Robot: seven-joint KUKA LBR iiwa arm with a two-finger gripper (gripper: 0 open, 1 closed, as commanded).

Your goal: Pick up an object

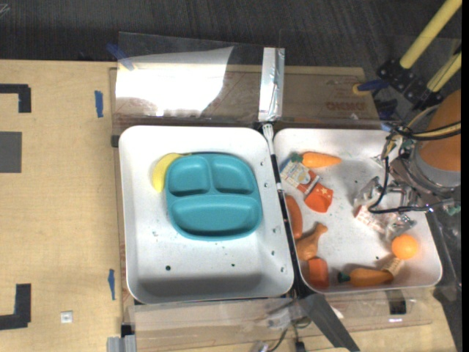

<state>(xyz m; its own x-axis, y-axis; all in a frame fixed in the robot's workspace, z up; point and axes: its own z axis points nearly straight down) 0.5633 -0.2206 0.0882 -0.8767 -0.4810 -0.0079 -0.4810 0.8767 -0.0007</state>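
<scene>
A: Over the right bin [344,147], at its right edge, hangs the arm [440,149] with its orange band. The gripper [382,196] sits low among black cables, and I cannot tell how it is set.

B: What lies near it?

A: An orange ball [404,247] just below it, near the bin's lower right corner. A carrot [368,276] lies along the bottom wall, touching a small tan block by the ball.

B: And farther off?

A: Another carrot [320,160] near the top, a white packet [295,173] just beside it, and a red-orange carton [319,196] below that. Along the left wall lie a sausage-like piece [294,215], a tan drumstick shape [311,240] and a reddish lump [317,270], crowded together.

B: The left bin [146,255]?

A: It carries a teal divided plate [214,195], with something yellow [160,169] partly hidden under its left rim. Both bins sit on the table [51,196].
</scene>
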